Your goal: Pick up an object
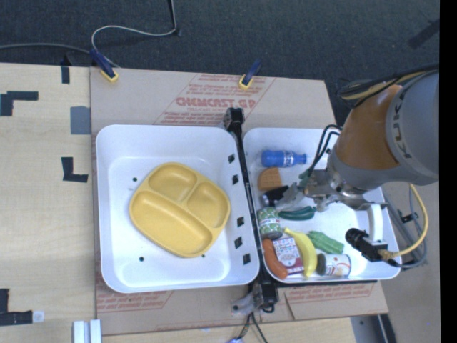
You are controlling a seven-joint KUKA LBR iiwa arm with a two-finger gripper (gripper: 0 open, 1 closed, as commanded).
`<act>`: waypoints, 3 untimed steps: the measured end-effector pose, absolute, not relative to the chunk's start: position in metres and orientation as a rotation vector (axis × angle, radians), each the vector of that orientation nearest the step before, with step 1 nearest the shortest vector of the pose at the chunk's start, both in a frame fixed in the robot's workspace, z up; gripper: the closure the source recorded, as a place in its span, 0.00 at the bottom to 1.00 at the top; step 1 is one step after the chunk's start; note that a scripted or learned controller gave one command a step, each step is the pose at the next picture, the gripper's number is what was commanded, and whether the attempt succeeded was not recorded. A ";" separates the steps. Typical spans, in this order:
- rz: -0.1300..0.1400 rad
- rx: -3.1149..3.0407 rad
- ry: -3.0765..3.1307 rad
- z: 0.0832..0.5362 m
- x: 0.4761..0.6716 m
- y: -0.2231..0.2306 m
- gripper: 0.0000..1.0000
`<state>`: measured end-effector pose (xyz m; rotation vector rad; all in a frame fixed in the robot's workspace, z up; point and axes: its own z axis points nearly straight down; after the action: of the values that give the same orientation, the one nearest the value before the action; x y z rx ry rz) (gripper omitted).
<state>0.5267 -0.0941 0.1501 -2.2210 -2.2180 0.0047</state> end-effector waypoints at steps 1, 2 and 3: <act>-0.001 -2.221 -2.222 0.104 0.544 -0.094 0.00; 0.000 -2.221 -2.221 0.085 0.484 -0.097 0.00; -0.002 -2.221 -2.221 0.095 0.484 -0.097 1.00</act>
<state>0.4843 -0.0969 0.0952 -2.2211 -2.2207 -0.0017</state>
